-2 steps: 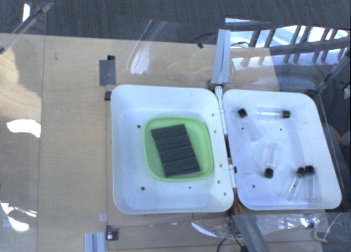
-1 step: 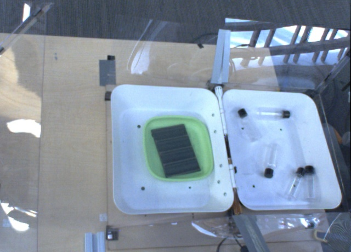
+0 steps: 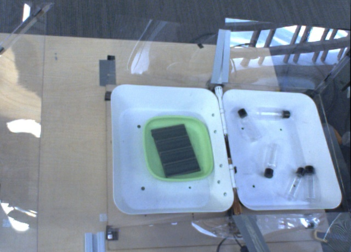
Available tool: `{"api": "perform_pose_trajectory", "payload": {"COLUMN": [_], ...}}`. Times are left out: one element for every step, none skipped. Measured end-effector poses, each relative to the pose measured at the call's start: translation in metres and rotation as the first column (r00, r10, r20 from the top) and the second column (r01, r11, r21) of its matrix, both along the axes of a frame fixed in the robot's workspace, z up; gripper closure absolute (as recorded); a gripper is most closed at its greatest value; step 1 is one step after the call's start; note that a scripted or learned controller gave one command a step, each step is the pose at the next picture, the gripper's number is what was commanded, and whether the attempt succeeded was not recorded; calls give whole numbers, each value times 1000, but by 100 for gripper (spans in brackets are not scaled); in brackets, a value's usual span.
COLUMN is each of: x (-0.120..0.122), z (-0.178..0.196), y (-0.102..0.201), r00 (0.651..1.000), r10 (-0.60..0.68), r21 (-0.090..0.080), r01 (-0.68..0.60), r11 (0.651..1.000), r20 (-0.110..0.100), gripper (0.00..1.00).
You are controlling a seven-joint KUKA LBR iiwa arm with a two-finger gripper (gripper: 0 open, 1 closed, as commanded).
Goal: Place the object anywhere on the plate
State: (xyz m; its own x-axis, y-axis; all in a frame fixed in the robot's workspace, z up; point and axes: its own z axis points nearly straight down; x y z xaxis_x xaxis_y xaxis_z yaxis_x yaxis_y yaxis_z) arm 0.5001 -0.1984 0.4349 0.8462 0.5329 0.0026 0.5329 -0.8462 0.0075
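- The left bin [image 3: 118, 136] is holding a green plate [image 3: 149, 152], sitting roughly at its middle.
- A dark ridged block [image 3: 174, 150] is lying flat on the plate, slightly askew and well inside the rim. If this is the task's object, the placement is looking complete.
- The right bin [image 3: 323, 136] is carrying several clear vials with black caps. One vial [image 3: 263, 114] is lying along the far side, another [image 3: 270, 160] is resting near the centre, and a pair [image 3: 301, 182] is lying close together at the near right.
- The gripper's state is not showing here, so I cannot tell whether it is spread, closed or carrying anything.
- Risks, as judged:
  - If a vial is the intended object, the round clear glass is likely to be rolling or slipping during a pinch.
  - The paired vials are inviting a double pick or a knock.
  - The block is taking up much of the plate, so a vial set down there may be rolling off the ridges.
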Motion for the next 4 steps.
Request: {"api": "perform_pose_trajectory", "payload": {"x": [-10, -2, -10, -10], "z": [0, -18, 0, 0], "y": [-7, -7, -7, -7], "r00": [990, 968, 939, 940], "r10": [-143, -252, -344, -343], "r21": [0, 4, 1, 0], "r01": [143, 252, 344, 343], "r11": [990, 968, 939, 940], "r20": [0, -4, 4, 2], "gripper": [0, 0, 0, 0]}}
